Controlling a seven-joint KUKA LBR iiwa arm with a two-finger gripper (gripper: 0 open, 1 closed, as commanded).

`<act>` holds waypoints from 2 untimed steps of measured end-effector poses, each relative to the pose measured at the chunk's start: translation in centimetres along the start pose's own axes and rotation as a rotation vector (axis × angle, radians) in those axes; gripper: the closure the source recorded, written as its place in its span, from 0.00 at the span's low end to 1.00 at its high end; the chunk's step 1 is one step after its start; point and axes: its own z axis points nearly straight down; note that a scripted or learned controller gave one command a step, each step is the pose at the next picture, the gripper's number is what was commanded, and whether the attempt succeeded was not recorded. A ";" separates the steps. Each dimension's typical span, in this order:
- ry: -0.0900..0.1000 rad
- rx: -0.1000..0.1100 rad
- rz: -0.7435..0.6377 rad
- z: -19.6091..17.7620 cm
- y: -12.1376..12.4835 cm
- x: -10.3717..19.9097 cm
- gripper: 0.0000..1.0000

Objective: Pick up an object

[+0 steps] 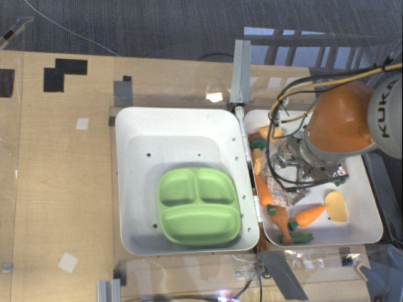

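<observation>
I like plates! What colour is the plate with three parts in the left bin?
Light green. The plate shows clearly in the camera view.

White letters "KUK" read on the grey arm (385,115)

High fixed camera slants down onto both bins (182,121).

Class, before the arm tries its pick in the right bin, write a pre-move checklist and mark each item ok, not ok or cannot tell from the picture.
1. Arm over the right bin: ok; its wrist sits above the pile.
2. Pickable things present: ok; carrot and yellow piece lie in plain sight.
3. Gripper fingers open: cannot tell; wrist and cables hide them.
4. Anything held already: cannot tell.
5. Left bin ready to receive: ok; only the green divided plate lies there.
</observation>
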 end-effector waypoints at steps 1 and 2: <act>-0.006 0.008 -0.032 -0.1 1.9 2.0 0.00; -0.016 0.012 -0.040 -1.3 2.0 1.4 1.00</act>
